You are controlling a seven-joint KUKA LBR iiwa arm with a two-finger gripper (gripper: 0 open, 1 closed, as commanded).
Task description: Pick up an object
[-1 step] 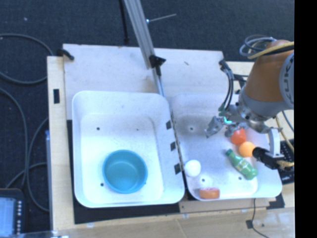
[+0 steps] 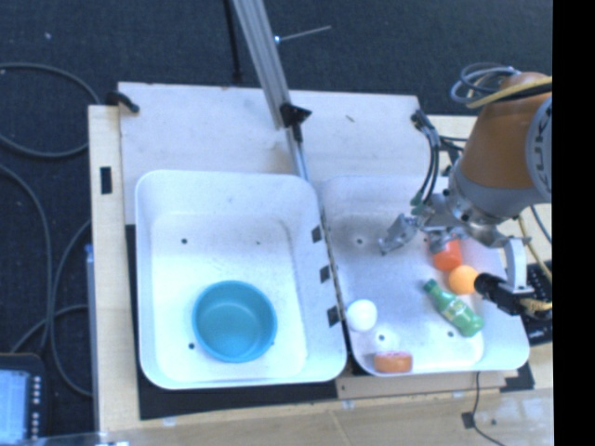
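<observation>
My gripper [image 2: 437, 235] hangs over the upper middle of the right bin [image 2: 372, 203], open, with one grey finger [image 2: 395, 234] splayed out to the left. A small red-orange object [image 2: 445, 248] lies right under it, partly hidden by the wrist. An orange ball [image 2: 462, 280] sits just below that, touching a green bottle [image 2: 455, 308] that lies on its side. A white ball [image 2: 362, 315] and an orange-and-white piece [image 2: 392, 361] rest near the bin's front edge. I see nothing gripped.
The left bin [image 2: 167, 203] holds a blue bowl [image 2: 234, 321] at its front. A metal pole [image 2: 265, 54] slants down to the divider between the bins. Cables and a black fixture [image 2: 507, 295] crowd the right bin's right rim.
</observation>
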